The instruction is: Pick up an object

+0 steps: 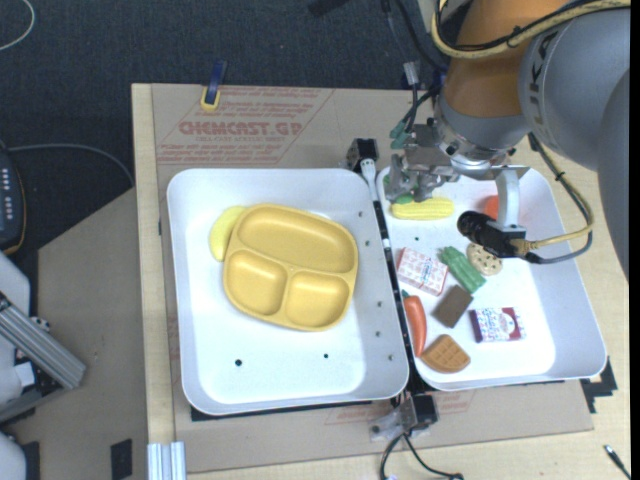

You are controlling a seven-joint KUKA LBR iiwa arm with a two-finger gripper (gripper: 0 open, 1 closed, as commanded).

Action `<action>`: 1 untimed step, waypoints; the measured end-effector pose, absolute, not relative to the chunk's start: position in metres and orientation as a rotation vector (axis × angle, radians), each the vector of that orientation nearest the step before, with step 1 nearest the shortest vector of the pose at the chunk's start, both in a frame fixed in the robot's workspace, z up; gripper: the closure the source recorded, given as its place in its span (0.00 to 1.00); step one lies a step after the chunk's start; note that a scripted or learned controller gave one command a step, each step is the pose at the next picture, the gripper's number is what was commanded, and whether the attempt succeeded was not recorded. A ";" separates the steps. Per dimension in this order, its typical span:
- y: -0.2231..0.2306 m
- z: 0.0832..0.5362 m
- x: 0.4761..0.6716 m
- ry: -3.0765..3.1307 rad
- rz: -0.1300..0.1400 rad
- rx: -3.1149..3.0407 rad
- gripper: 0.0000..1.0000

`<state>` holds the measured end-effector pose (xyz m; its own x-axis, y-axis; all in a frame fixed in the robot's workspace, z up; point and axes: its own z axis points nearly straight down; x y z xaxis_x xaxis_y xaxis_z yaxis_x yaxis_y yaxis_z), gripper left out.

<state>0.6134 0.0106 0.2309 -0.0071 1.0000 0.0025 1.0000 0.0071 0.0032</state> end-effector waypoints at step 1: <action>0.047 0.216 0.615 2.228 -0.002 2.219 1.00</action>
